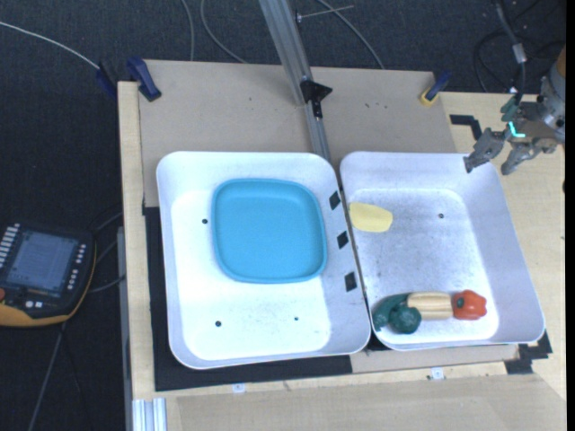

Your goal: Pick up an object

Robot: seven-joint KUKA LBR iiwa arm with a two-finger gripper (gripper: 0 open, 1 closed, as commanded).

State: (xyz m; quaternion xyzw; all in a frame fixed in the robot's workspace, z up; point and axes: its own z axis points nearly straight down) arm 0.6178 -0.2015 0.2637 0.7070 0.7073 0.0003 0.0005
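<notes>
While the claw (499,154) is parked at the upper-right corner of the right white bin (508,232), fingers spread and nothing held, no pick is started; the pale yellow wedge-shaped object (370,217) is left by that bin's left wall.

My gripper (497,155) has two dark grey fingers (477,154) on a grey metal body. A small teal light glows on that body. Above it my wrist (554,97) is light grey, with black cables running along it.
</notes>
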